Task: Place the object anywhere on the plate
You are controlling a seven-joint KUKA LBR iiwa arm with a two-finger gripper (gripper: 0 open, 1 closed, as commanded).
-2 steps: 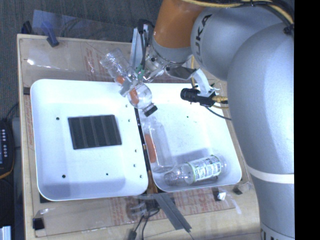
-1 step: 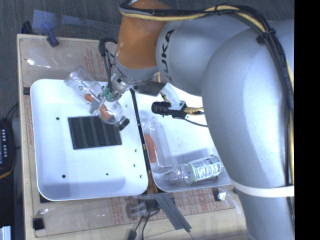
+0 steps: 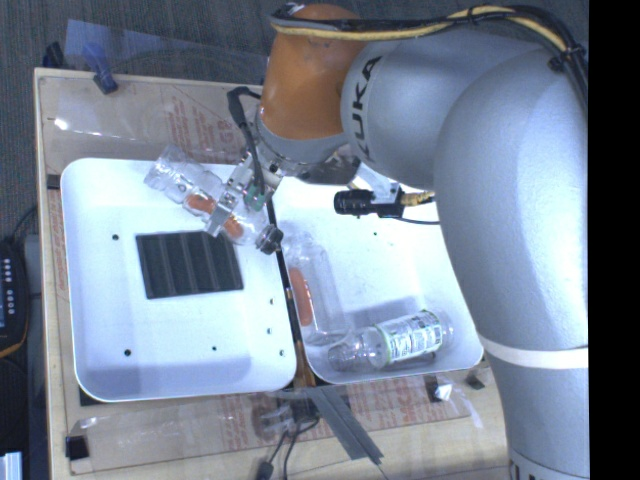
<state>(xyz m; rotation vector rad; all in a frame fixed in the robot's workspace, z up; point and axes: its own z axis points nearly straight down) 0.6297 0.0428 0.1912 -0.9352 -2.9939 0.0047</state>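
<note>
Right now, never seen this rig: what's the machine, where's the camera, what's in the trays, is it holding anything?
One camera looks down at a slant on a bench. The big grey machine with the orange band is a robot arm reaching in from the right. Its tool hangs over the inner edge of the left tray. That tray holds a dark ribbed plate and a clear plastic piece with orange inside. The right tray holds a plastic bottle lying on its side and a clear item with orange. I cannot tell whether the tool grips anything.
</note>
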